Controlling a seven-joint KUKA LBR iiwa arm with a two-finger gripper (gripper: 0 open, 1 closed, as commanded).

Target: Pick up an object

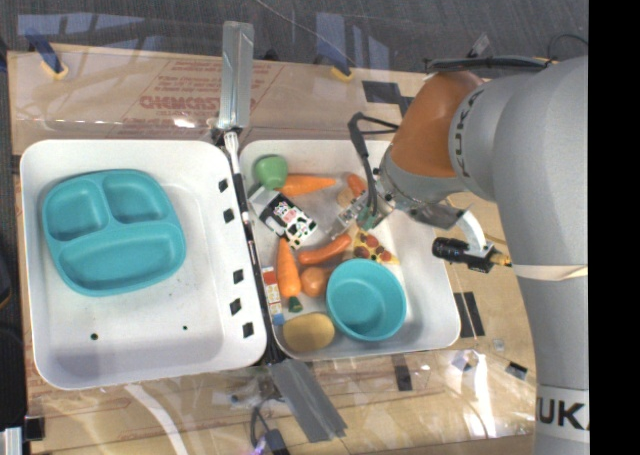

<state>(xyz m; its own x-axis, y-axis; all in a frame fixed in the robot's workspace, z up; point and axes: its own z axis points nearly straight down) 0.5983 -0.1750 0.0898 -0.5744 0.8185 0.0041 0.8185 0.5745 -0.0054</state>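
Looks like this is the reach-in part of the pick: the arm (500, 133) is down over the right bin (440, 303) and the gripper (362, 211) sits low among the clutter, just above the middle of the pile. Honestly can't tell how the gripper is set, it's a small dark tangle from up here, and nothing is clearly caught in it, so I'd call the grab not made yet. Closest candidates: an orange sausage-shaped thing (326, 250) lying just below-left of the gripper, a carrot (310, 184) up-left of it near a green ball (270, 171), and a small orange piece (357, 185) right next to the gripper's upper side. A black-and-white cow-print carton (287, 219) lies a bit further left, another carrot (288, 271) stands along the left wall, and a teal bowl (366, 300) fills the lower part of the bin with a potato (308, 331) beside it. There's some little multicoloured stuff (376, 246) between gripper and bowl, too small to name. The left bin (120, 343) holds a teal divided tray (113, 229), well away from the action. My guess is the next move needs a straight drop onto one item and a clean close, and since everything is packed touching, the fingers could easily nudge a neighbour or come up with nothing.
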